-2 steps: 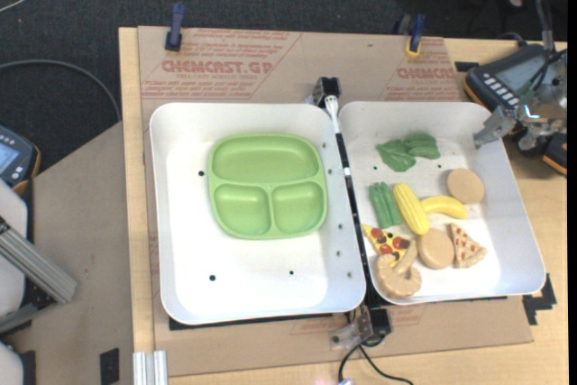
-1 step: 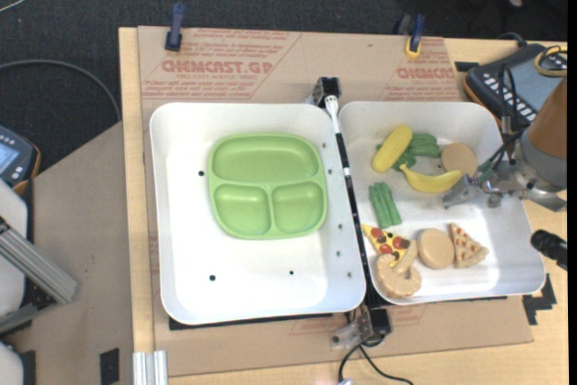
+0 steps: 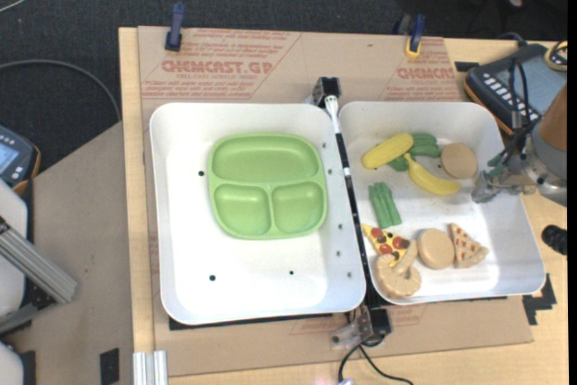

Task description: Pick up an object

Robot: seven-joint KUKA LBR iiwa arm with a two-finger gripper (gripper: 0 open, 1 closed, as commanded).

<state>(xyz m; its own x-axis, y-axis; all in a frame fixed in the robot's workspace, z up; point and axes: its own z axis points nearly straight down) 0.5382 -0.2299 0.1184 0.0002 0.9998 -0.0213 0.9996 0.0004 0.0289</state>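
The right white bin (image 3: pixel 514 275) holds several toy foods. A yellow corn cob (image 3: pixel 388 151), a banana (image 3: pixel 431 181), a green vegetable (image 3: pixel 424 142) and a round tan bun (image 3: pixel 458 160) lie at its far side. Green beans (image 3: pixel 385 205) lie in the middle left. Two pizza slices (image 3: pixel 385 241) (image 3: pixel 467 246), another tan bun (image 3: pixel 435 249) and a round pastry (image 3: pixel 398 279) sit near the front. My gripper (image 3: pixel 491 183) is low over the bin's right side, just right of the banana and below the far bun, with nothing visibly held.
The left white bin (image 3: pixel 180 266) holds a green divided plate (image 3: pixel 268 185). A black rail (image 3: pixel 343 185) runs between the bins. The grey arm (image 3: pixel 552 149) enters over the right rim. Clamps and cables lie at the bench's far edge.
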